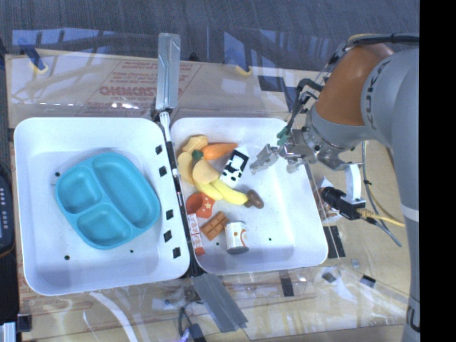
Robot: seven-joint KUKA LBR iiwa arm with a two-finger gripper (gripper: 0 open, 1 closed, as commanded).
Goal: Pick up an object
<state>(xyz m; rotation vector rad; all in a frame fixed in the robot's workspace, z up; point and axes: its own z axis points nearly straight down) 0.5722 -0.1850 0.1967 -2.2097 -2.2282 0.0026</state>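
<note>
Right bin (299,226): banana (222,189) partly hides toys; pincer (274,157) hovers empty.

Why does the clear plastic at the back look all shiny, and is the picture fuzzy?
In the camera view, the clear plastic sheet behind the bins catches pale glare that washes out its red print; the blue plate and banana look evenly lit with only soft shadows; the tool and the small toys look slightly soft, so fine detail is hard to read.

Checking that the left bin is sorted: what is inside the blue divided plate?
Nothing lies in the blue divided plate: all three compartments show bare. The bin floor beneath it is covered.
</note>
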